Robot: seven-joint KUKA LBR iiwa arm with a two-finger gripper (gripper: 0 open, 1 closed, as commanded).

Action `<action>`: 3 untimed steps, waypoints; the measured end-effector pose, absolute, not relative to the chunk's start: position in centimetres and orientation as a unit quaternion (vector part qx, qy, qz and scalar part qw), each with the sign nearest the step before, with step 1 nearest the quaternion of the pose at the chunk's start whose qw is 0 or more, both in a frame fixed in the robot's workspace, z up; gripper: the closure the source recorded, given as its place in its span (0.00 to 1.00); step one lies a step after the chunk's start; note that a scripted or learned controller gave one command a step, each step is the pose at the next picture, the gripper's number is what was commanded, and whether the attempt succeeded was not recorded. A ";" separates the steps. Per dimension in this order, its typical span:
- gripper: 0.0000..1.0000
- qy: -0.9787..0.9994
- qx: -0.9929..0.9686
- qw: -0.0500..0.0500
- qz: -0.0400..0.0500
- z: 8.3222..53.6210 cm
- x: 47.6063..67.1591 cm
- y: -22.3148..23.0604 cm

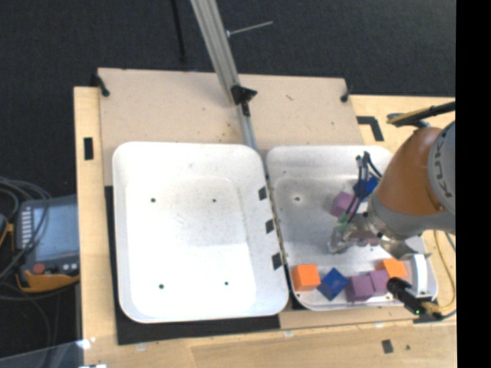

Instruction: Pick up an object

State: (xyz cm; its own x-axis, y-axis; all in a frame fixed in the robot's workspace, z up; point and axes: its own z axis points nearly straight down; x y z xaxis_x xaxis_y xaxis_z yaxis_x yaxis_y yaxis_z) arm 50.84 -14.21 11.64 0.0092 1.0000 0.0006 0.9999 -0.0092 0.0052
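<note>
I am reaching into the right bin [307,167] from the right, my arm bent over its far side, and my hand [343,238] is hanging low over the bin floor near the middle. I cannot tell how my hand is set. A purple block [342,203] is lying just above it, while an orange block [306,276], a blue block [333,284] and a purple pair [367,285] are lining the near wall. I am judging this the approach step: nothing is lifted yet. Next I am needing to settle over one block and close on it cleanly.
</note>
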 end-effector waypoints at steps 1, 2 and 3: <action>1.00 0.709 0.705 0.003 0.002 16.0 51.0 -14.0; 1.00 0.709 0.706 0.004 0.002 22.4 51.1 -14.0; 1.00 0.709 0.705 0.001 0.001 22.4 51.2 -14.0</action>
